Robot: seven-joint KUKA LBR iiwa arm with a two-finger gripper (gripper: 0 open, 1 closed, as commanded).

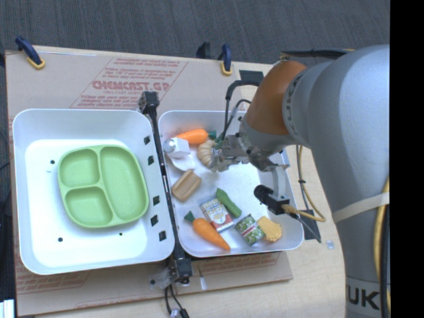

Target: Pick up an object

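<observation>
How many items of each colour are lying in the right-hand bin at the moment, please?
Orange: 2, the carrots
Green: 2, a pickle and a small packet
Tan or yellow: 3, bread, garlic, corn
White: 2, a cup and a carton
Total: 9

Green divided plate (pixel 103 185) in left bin (pixel 26 128), blue clamps (pixel 30 52) (perhaps three), printed cardboard (pixel 132 81)

Bench (pixel 311 270) under printed cardboard sheet (pixel 99 78), two white bins (pixel 26 244) side by side atop it
</observation>
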